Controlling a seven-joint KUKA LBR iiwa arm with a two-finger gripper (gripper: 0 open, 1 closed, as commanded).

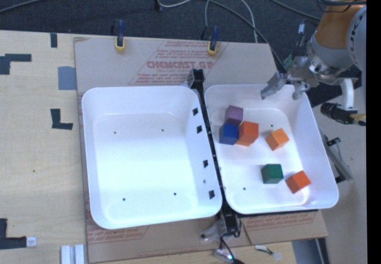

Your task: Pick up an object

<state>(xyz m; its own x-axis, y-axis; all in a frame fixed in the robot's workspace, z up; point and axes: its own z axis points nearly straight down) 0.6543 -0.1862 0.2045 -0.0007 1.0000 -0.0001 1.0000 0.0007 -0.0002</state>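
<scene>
Two shallow white bins sit side by side on the bench. The left bin (143,155) has nothing to pick in it. The right bin (315,137) holds all the blocks.

The grey arm (339,30) reaches in from the right. Its gripper (283,89) hangs over the far edge of the right bin. Its two fingers are spread apart and hold nothing.

The blocks look like small hard cubes. They are probably light and stiff, so they should not squash or break. Their sides are flat and may be a bit smooth, so a pinch on two opposite flat sides should work best.

Three blocks huddle together near the middle of the bin: the purple block (234,114), the blue block (228,133) and an orange block (247,133). They touch, so fingers would not fit between them easily.

The others stand apart. A lighter orange block (277,138) sits alone, nearest the gripper. The green block (272,173) and the red-orange block (297,181) sit near the front. The lone one looks easiest to grab.
</scene>
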